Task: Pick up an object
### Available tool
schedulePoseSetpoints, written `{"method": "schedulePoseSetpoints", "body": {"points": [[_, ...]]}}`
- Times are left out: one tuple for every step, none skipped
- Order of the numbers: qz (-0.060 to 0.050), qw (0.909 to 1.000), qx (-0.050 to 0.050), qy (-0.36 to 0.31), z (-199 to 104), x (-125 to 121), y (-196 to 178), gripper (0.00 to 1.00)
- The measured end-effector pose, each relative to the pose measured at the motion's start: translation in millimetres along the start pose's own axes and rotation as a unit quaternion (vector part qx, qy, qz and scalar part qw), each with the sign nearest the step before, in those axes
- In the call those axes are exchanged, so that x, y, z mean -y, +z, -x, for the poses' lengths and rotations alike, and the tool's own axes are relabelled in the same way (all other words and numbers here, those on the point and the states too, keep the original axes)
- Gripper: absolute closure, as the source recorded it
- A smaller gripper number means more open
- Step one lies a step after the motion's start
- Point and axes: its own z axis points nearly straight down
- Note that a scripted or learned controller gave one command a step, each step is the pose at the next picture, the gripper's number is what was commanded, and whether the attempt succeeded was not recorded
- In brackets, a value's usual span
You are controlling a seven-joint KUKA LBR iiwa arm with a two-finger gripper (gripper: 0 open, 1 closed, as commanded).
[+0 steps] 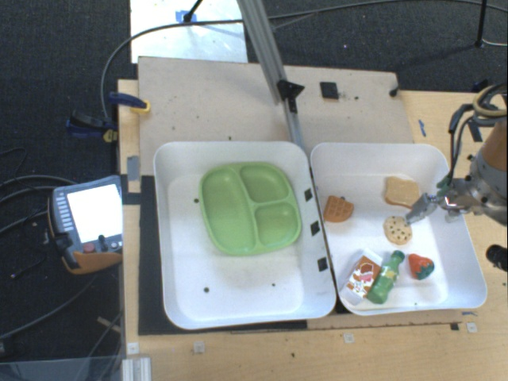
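We are at the approach step, our gripper (421, 209) low in the right bin (454, 248) with nothing between its fingers (their spread we cannot tell), just beside the cookie (397, 229), so next comes a short descent onto it.

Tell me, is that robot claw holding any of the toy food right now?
No, nothing is held. The gripper hangs over the right bin between the toast and the cookie, with nothing between its fingers.

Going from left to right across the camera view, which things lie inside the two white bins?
Green divided plate → waffle → carton → green bottle → strawberry, then the gripper close by.
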Motion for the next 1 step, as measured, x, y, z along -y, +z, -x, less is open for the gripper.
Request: {"method": "schedulePoseSetpoints", "body": {"points": [[0.000, 1.0000, 0.000, 0.000, 1.8, -1.8, 62.5, 0.00]]}}
